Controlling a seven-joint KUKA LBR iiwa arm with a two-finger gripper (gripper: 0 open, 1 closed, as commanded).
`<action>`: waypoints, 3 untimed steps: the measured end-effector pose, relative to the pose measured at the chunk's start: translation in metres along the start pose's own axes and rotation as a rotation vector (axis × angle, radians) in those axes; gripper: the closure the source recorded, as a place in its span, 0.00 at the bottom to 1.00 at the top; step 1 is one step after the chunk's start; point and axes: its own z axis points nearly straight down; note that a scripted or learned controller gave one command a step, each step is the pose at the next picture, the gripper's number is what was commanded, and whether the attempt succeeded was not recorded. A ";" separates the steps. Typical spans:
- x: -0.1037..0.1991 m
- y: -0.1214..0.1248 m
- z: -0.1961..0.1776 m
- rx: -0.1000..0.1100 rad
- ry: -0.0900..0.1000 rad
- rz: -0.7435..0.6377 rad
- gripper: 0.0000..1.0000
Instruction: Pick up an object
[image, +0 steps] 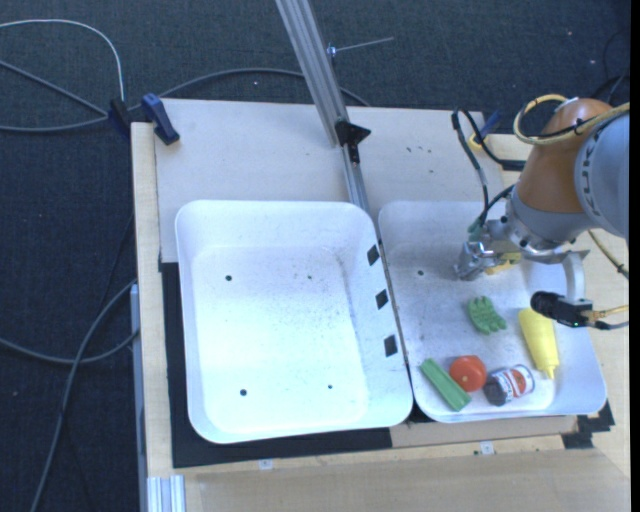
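green toy (486, 315) loose in right bin (430, 330), gripper (470, 262) low just above it, can't tell its state, red ball (467, 373), yellow bottle (539, 341) nearby

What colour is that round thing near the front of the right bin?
Red-orange. The round thing shows in the camera view, between a green stick and a small can.

Arm (575, 160) runs off the right edge, so you can't see its upper links. It covers the right bin's (430, 300) far right corner. Gripper (472, 262) is too small and blurred to read. Label on the small can (508, 384) is illegible. Cables (60, 330) exit left.
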 end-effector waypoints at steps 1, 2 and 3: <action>0.001 0.000 0.000 0.001 0.001 -0.001 0.00; 0.065 -0.068 0.000 0.002 0.002 0.061 0.00; 0.063 -0.068 -0.010 0.000 0.001 0.063 1.00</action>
